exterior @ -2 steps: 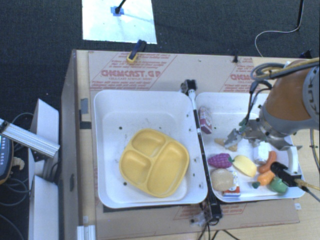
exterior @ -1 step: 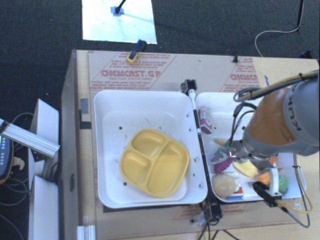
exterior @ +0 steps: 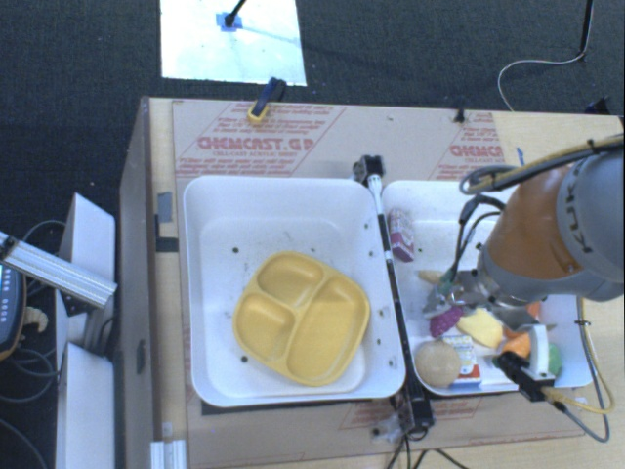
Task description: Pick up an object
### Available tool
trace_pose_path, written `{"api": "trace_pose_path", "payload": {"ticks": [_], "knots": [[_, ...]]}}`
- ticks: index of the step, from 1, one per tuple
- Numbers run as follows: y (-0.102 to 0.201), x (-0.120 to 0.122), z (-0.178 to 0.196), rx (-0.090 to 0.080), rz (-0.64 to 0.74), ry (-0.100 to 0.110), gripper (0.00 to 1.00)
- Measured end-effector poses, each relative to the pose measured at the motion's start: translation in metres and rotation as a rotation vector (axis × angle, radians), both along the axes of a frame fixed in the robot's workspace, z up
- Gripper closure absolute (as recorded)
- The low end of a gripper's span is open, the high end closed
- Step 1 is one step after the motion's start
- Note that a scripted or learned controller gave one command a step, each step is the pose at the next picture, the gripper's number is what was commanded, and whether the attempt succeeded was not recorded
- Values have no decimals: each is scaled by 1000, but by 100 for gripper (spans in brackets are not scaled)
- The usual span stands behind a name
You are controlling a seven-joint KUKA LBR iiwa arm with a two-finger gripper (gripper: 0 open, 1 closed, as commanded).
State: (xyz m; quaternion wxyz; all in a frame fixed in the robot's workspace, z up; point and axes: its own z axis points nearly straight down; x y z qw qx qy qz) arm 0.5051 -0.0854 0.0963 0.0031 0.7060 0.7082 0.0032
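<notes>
White bins sit side by side; left bin (exterior: pixel 200 262) holds a yellow divided tray (exterior: pixel 301 316), right bin (exterior: pixel 430 201) holds the clutter. Camera view: gripper (exterior: pixel 451 291) is low over the right bin's near half, arm body hiding most of it, so can't tell jaw state, and nothing shows gripped. Candidate objs are packed tight: purple piece (exterior: pixel 445 320) just beside the tip, yellow block (exterior: pixel 481 327), round tan item (exterior: pixel 437 362), orange piece (exterior: pixel 518 344). Small carton (exterior: pixel 401 235) lies far-left by the divider. Risks, imo: tip lands betw. items and closes on nothing, or nudges the purple piece aside; round item prob. rolls out of a pinch
</notes>
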Motion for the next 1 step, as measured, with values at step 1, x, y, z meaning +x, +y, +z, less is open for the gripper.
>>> {"api": "trace_pose_path", "payload": {"ticks": [1], "knots": [[80, 39, 89, 1, 2, 5, 100]]}}
